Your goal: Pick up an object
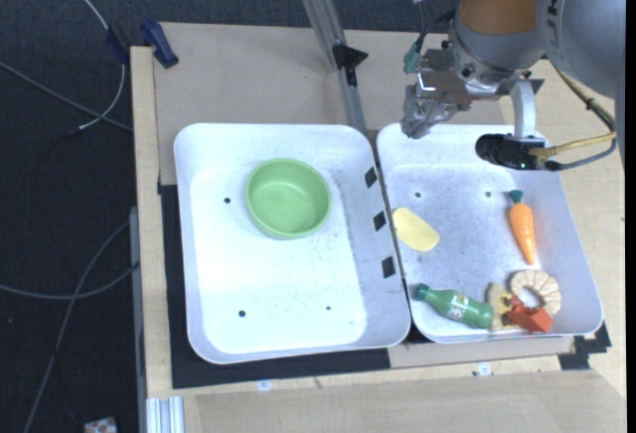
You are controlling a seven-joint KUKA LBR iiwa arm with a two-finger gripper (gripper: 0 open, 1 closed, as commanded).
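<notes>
From the camera above the bench we see the grey two-finger gripper (415,126) hanging over the far left corner of the right shallow white plastic bin (452,198); if it is open or closed we cannot tell. Nothing is seen in it.

In this bin lie a pale yellow rounded piece (415,229), an orange toy carrot (523,230), a small green bottle (454,305) and a beige ring-shaped toy (535,290) (touching something red). The left white bin (263,322) holds a light green round bowl (288,197).

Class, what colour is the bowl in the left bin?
Light green; the bowl shows plainly in the camera view, in the left bin.
</notes>
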